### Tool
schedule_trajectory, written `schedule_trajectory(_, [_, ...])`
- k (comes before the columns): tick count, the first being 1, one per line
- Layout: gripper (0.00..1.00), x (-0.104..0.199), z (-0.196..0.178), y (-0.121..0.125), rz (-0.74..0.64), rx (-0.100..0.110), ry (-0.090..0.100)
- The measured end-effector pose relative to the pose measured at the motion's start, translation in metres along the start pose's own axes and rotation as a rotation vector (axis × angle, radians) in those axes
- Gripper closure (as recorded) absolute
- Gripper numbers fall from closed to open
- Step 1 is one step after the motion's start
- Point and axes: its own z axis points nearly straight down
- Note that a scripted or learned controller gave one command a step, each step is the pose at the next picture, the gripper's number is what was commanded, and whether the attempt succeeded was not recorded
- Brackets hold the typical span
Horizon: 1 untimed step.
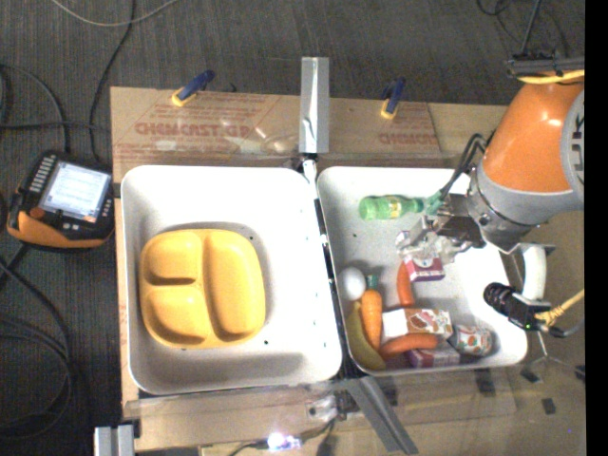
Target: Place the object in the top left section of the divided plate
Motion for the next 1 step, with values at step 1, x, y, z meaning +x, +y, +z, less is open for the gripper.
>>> schedule_trajectory(1, [1.00, 0.0799, -0.0001, -0.0334, 0.101, 0.001, 0.000])
